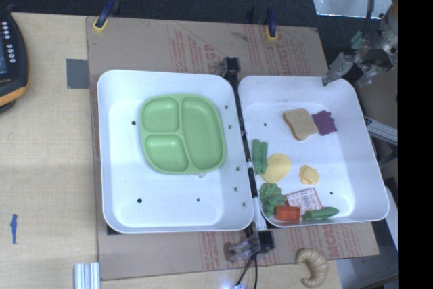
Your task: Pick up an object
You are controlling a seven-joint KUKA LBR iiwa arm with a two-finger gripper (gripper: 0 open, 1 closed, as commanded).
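The right bin [352,105] holds several toy foods: a tan bread slice [300,124], a purple piece [325,122], a green pod [260,151], a yellow lemon [277,166], a small yellow piece [309,174], broccoli [271,196], a red piece [287,213], a red-and-white packet [304,199] and a green bean [320,214]. My gripper [352,71] hangs over the bin's far right corner, apart from all of them. It is open, with nothing between its fingers.
The left bin [122,193] carries a green divided plate [183,133]. A toy croissant [312,265] lies on the cardboard in front of the right bin. A control pendant [10,57] rests at the bench's left edge. Clamps [270,24] hold the cardboard's far edge.
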